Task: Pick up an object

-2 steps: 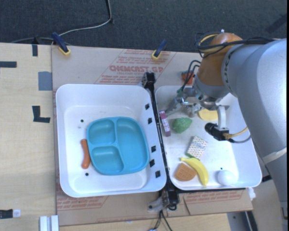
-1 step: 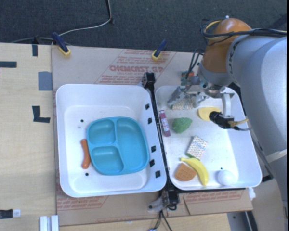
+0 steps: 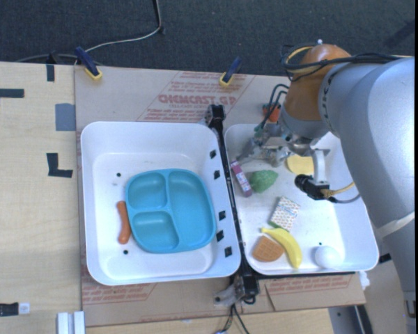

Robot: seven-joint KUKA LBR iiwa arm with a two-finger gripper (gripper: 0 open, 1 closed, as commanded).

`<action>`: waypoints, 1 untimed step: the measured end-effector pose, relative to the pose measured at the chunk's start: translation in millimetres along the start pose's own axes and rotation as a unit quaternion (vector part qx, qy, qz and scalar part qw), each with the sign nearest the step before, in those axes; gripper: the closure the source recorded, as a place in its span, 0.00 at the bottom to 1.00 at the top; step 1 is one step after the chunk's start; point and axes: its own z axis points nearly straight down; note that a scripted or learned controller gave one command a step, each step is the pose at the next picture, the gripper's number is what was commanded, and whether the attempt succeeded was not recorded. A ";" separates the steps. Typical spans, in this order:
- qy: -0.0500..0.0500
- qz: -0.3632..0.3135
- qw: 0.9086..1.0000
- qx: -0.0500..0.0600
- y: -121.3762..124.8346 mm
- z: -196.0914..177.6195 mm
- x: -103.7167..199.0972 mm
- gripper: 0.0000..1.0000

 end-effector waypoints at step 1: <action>0.003 0.000 1.000 0.006 11.7 0.8 -20.1 0.00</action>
